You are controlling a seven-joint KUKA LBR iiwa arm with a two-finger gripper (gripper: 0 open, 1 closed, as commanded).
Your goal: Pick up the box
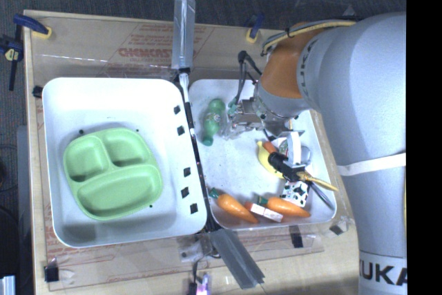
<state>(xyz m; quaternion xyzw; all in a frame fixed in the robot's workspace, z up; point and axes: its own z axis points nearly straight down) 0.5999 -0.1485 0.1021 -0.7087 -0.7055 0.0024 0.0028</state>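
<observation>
the box looks to be the small white and red carton at about 6 o'clock in the right bin, against the near wall, lying between two carrots. its long axis runs roughly 10 to 4 o'clock. the claw sits at the bin's 12 o'clock end, just beside a green bottle; cannot tell its state, wrist hides it. box lies toward 5 o'clock from the claw, well apart, so the next move likely means crossing the bin past a banana and a black and white toy. left bin holds a green tray.
</observation>
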